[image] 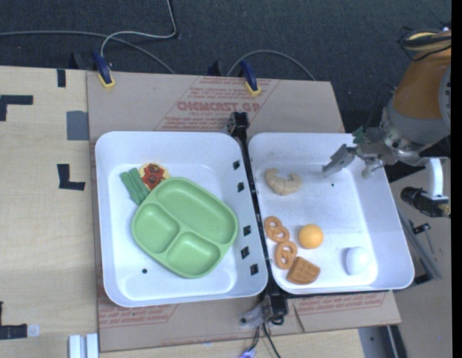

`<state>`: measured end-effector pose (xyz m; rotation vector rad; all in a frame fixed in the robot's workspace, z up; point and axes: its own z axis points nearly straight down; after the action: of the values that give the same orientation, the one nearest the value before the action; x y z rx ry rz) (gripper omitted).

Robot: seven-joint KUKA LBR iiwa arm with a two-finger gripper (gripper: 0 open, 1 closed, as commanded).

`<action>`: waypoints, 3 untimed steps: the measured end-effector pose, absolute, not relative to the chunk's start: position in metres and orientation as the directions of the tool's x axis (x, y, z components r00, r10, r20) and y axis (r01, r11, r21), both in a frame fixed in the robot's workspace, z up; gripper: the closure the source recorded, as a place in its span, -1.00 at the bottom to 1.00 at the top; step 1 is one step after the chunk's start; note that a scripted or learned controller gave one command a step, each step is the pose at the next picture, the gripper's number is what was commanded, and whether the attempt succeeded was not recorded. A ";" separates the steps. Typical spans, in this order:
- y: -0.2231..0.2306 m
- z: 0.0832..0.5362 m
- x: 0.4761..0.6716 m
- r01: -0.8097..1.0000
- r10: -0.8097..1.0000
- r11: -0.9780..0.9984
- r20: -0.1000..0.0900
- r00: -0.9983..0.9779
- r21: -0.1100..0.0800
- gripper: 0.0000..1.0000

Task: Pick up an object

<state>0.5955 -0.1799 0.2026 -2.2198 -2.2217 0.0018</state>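
Observation:
My gripper (354, 161) hangs over the far right part of the right bin (387, 222), fingers spread open with nothing between them. A beige croissant-like piece (282, 182) lies to its left, well apart from it. Nearer the front of that bin are two pretzels (276, 230), an orange ball (311, 236), a waffle piece (303, 271) and a white egg (355, 260).
The left bin (112, 274) holds a green divided plate (185, 226), a green bean-like toy (133, 186) and a small red pizza piece (152, 174). A black divider with clips (250, 200) runs between the bins. Cables (141, 36) trail behind the bench.

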 end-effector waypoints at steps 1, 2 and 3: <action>-0.108 0.114 0.584 1.000 1.000 0.002 0.001 -0.002 -0.004 -1.00; -0.108 0.088 0.531 1.000 1.000 0.001 0.000 -0.001 0.008 -1.00; -0.099 0.088 0.499 1.000 1.000 -0.003 -0.006 0.003 0.014 -1.00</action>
<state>0.4993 -0.0988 0.0884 -2.2353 -2.2278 -0.0083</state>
